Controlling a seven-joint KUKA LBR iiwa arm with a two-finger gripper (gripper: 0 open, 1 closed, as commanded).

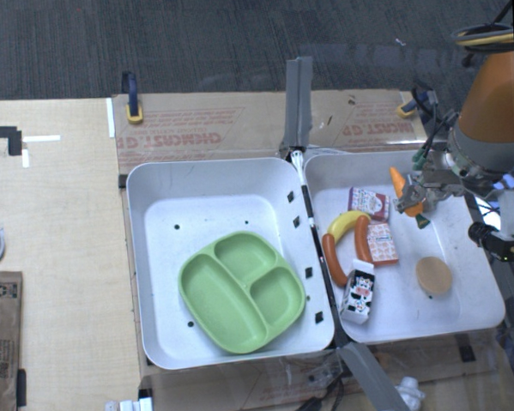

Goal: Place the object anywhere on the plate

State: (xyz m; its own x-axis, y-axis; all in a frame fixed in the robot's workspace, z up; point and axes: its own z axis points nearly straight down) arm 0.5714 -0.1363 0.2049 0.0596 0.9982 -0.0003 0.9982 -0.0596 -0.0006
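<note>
The pale wooden worktop [62, 253] bears two white bins: the left bin [148, 249] and, touching it rightward, the right bin [468, 305]

Pale wood bench [53, 254], dark grey carpet floor [188, 32] behind

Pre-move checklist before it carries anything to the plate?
1. Green divided plate in left bin, nothing on it: ok.
2. Gripper over right bin, near the carrot: ok.
3. Object held between fingers: cannot tell.
4. Banana, hot dog, milk carton, cookie lying loose in right bin: ok.
5. Path over the bin divider free: ok.
</note>
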